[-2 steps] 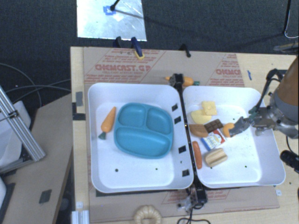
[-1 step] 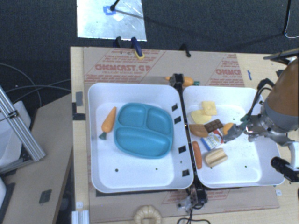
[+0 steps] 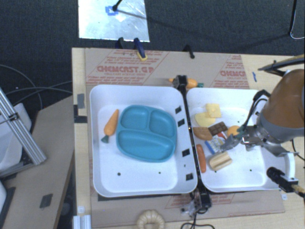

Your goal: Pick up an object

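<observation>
Gripper (image 3: 232,143): low in the right bin (image 3: 248,178), among food pieces; finger state cannot be told.
Left bin (image 3: 102,175): blue plate (image 3: 145,132), carrot (image 3: 111,123).

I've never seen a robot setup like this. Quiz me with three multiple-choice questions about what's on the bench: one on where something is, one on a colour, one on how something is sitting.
1. Where does the carrot lie?
A. In the left bin, beside the divided plate
B. In the right bin, among the food pieces
C. On the floor

2. What colour is the divided plate?
A. Red
B. Blue
C. Yellow

3. How does the gripper sit?
A. Raised over the left bin
B. Parked outside both bins
C. Down low in the right bin, among the food pieces

Answers:
1 A: the carrot rests on the left bin's white floor at the plate's left edge.
2 B: the plate is plainly blue.
3 C: its tip is among the items near the brown block.
</observation>
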Tool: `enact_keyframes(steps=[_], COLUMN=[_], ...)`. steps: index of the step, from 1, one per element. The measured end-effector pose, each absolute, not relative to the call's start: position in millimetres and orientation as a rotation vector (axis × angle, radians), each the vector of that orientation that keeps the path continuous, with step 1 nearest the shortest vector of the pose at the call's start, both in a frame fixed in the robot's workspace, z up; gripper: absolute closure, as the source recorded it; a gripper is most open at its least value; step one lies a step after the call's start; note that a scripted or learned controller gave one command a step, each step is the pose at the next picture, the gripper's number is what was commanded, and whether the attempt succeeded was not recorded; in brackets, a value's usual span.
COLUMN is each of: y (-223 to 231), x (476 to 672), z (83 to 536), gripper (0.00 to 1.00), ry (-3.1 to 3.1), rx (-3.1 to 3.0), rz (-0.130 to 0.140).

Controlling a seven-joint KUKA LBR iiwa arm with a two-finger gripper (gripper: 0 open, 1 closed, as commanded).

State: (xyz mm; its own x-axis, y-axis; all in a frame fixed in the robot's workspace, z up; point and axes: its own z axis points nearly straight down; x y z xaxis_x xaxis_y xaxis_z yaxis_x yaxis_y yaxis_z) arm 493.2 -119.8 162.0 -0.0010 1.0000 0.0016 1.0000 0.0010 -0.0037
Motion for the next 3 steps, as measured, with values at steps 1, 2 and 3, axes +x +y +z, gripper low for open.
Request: enact_keyframes(steps=[1,2,3], y=[-114.6,-113.7,-115.3], x=[488.8,490.7,490.7], z=[118.1,84.0,95.6], gripper=[0.00,0.00,1.00], ry=[-2.219,-2.225,-2.226], rx=[-2.217,-2.220,-2.224], rz=[0.003,-0.004,-0.003])
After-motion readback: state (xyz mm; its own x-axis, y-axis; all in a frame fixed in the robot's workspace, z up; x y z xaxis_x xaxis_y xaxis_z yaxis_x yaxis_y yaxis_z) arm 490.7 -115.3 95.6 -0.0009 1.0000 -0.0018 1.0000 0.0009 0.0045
